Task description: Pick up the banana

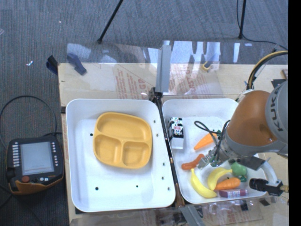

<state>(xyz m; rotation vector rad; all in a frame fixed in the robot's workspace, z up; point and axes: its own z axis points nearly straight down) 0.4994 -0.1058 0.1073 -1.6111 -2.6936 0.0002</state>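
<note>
The banana (pixel 200 186) is a yellow curved fruit lying in the front part of the right bin (pixel 188 106). A second, shorter yellow piece (pixel 219 175) lies just to its right, touching it. My gripper (pixel 207 160) hangs low over the bin, just above and behind the banana's upper end, beside a red-orange pepper (pixel 192 164). The orange band and grey wrist of the arm (pixel 251 124) hide the bin's right side. I see nothing held in the gripper.
The right bin also holds a cow-print box (pixel 176 126), an orange carrot (pixel 204 141), a green item (pixel 239 169), another carrot (pixel 229 183) and a pink tube (pixel 233 192). A yellow divided plate (pixel 123 139) lies in the left bin (pixel 80 173).
</note>
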